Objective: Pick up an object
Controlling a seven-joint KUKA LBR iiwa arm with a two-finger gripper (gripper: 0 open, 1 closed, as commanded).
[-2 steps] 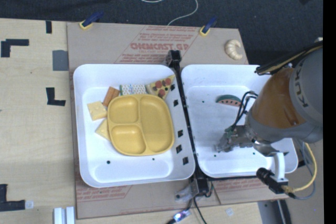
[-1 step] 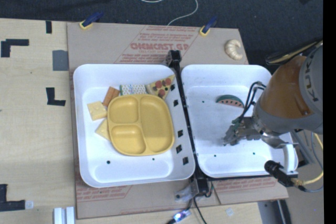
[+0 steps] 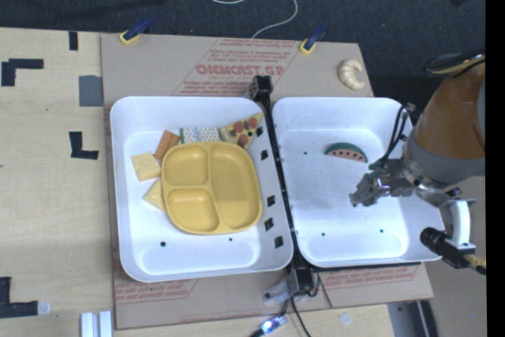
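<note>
One toy watermelon slice (image 3: 346, 151) lies in the right bin (image 3: 316, 245), and the claw (image 3: 368, 192) hangs near it, holding nothing, so it must reach over and grab.

Two white bins (image 3: 142, 249) were on the worktop. One yellow divided plate (image 3: 211, 187), one watermelon slice (image 3: 346, 151). Two clamps (image 3: 136, 30).

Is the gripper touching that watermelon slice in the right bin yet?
Apart. The camera view shows bare white bin floor between the gripper and the watermelon slice, which lies further back in the right bin.
</note>
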